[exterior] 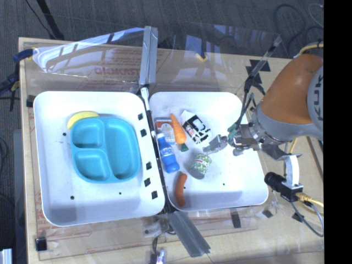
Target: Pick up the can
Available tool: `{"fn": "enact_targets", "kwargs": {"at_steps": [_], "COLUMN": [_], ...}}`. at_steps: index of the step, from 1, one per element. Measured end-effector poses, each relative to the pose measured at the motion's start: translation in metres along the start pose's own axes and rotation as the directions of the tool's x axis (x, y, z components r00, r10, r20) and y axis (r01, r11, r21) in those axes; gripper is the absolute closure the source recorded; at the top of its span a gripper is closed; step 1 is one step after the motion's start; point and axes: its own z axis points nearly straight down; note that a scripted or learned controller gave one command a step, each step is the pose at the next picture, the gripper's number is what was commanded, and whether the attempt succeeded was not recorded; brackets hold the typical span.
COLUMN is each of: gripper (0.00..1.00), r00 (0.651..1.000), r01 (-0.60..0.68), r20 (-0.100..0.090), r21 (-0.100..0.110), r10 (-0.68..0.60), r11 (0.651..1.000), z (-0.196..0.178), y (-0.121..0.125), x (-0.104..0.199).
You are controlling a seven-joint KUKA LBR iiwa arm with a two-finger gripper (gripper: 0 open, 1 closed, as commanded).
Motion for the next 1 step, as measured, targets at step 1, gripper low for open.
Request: {"fn": "enact_targets", "kwargs": {"at_steps": [1], "gripper": [0.00], "r00": [0.992], "r01": [-0.127], "r20": [0.008], "r21": [-0.027], "r10": [0.127], "r11": [0.992], "z": [0.1276], "y": [0.0270], "x": [0.0224]}}
